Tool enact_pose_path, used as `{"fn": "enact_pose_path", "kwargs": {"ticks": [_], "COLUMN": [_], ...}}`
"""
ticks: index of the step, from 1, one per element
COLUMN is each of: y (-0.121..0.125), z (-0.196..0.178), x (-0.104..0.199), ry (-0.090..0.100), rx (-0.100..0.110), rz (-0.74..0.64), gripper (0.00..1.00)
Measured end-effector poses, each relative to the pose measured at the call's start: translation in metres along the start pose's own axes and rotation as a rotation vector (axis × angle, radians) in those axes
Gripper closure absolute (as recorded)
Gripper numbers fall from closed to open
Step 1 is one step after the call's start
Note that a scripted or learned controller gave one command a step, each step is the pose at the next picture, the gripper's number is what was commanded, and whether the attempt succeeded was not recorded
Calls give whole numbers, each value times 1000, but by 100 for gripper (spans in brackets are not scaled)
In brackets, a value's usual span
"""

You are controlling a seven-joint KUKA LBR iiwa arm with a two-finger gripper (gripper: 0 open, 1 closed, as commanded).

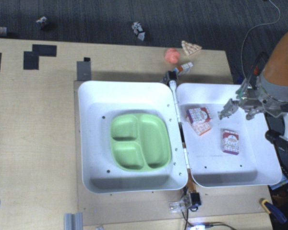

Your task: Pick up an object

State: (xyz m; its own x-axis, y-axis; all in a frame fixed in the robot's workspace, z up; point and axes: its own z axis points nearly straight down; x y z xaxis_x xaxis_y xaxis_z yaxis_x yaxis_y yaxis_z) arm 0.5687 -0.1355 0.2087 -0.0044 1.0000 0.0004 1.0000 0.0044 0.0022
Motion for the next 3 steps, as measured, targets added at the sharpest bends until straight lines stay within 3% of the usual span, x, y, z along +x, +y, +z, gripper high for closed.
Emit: {"fn": "enact_pose_path", "kwargs": {"ticks": [1,2,3], "y": [6,8,7], "z": [108,96,96], "x": [14,14,14], "ry": [-4,-5,-4], "rx": [-15,-21,-20], "rz": [2,1,1], "gripper": [0,100,0]}}
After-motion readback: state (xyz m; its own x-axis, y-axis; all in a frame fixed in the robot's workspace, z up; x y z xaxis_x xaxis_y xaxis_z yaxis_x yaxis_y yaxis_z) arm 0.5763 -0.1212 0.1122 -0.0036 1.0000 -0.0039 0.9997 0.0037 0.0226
